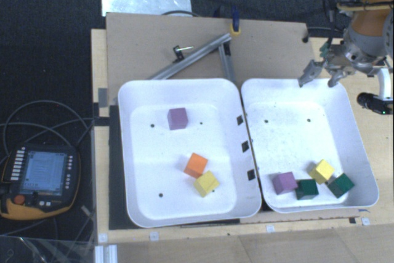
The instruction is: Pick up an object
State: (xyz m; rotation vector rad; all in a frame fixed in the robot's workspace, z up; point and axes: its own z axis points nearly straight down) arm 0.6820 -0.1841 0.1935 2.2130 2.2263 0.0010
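A slanted overhead look at a table (271, 40) carrying two shallow white bins side by side. The arm enters from the right and is cut off at the frame edge, so only its orange band and grey wrist are seen. Its gripper (322, 75) hangs over the far right rim of the right bin (289, 126), fingers spread apart with nothing between them. In the left bin (138, 151), a purple cube (177, 118) sits alone toward the far side, with bare floor all round it. Nearer the front, an orange cube (196, 164) and a yellow cube (207, 183) lie touching corner to corner, well apart from the walls. In the right bin, four cubes crowd the near right corner: a purple block (285, 182), a dark green cube (306, 188) just beside it, a yellow block (321, 171) behind, and a second green cube (340, 185) close against the bin's right wall. Whether these four touch one another is hard to tell. The far half of the right bin is open floor beneath the gripper. A metal bar (191, 57) lies slanted on the table beyond the bins. A control pendant (40, 178) rests on the floor at the left, its screen too small to read.
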